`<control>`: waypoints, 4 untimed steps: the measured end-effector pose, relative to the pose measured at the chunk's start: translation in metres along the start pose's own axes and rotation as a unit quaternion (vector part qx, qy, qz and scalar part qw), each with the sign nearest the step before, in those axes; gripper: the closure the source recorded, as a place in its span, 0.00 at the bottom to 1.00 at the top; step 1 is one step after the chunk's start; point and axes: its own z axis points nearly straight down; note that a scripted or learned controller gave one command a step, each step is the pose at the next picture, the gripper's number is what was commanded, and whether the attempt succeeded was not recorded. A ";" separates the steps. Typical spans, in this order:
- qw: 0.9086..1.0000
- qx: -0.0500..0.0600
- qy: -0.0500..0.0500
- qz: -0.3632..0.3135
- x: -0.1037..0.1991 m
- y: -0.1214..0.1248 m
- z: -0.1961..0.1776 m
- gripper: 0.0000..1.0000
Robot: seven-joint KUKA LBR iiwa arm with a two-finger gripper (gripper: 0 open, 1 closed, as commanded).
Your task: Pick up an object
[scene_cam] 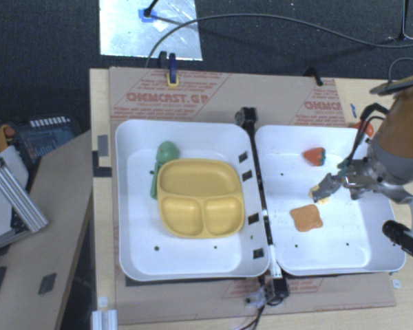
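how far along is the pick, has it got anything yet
Nothing looks picked yet. The gripper is low over the right bin, close above the flat orange piece, which lies on the bin floor. The red-orange object also sits untouched. Left: grasp one object and lift it clear.

Bench [213, 91]: brown sheet printed CHEMCAST GP in red, two shallow white bins on it side by side. Left bin [134, 253], right bin [330, 260], black clips [253, 218] along the shared seam. Yellow-and-blue clamp [171, 71] on the bench's far edge. Shiny metal plate [150, 19] on the dark carpet beyond, blue tape patch on it, black cable [275, 20] running across the carpet. Aluminium extrusion [14, 191] at far left, near a dark device with an orange part [34, 139].
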 end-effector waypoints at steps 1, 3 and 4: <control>1.000 -0.006 -0.001 -0.001 0.000 0.003 -0.006 0.00; 1.000 -0.004 0.000 0.000 0.008 -0.011 0.094 0.00; 1.000 -0.005 -0.001 0.000 0.009 -0.011 0.126 0.00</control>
